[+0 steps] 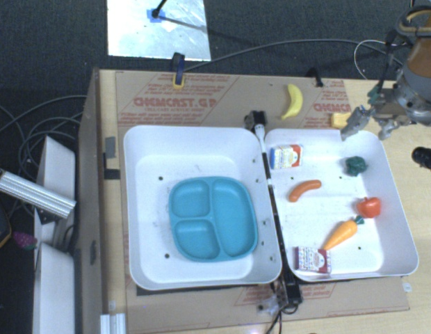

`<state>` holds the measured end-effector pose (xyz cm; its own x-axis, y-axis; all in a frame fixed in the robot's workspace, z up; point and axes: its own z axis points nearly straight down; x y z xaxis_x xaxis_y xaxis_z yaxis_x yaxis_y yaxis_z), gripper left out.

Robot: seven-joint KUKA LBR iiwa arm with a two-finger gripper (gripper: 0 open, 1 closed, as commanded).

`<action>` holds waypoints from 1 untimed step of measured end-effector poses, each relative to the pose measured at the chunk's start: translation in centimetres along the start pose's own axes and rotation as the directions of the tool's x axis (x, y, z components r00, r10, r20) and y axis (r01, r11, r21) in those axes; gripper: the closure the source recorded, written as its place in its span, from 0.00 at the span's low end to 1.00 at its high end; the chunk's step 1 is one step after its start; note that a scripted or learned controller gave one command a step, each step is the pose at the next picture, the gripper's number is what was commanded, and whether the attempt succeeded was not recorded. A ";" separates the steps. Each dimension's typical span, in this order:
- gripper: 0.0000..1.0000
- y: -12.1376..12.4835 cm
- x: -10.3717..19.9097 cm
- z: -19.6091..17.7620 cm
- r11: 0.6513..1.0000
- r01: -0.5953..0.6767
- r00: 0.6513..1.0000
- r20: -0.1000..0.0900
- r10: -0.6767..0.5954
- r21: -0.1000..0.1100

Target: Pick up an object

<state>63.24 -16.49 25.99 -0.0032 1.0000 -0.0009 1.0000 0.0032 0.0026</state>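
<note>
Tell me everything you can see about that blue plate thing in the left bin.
The blue tray is a light blue divided dish, plastic by its look, with rounded corners and three compartments: two smaller ones on the left and one longer one on the right. It lies flat and slightly turned on the floor of the left bin, about in the middle. Nothing lies in its compartments, and no other object touches it; the gripper is far off, by the right bin's upper corner.

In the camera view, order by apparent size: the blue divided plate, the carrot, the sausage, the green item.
1. blue divided plate
2. carrot
3. sausage, close to the carrot, so this order is unsure
4. green item
</note>
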 end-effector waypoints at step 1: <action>0.00 -3.2 -0.7 10.8 1.000 -0.002 1.000 -0.001 0.002 0.004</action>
<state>60.08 -17.25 15.16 -0.0015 1.0000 0.0001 1.0000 0.0015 -0.0011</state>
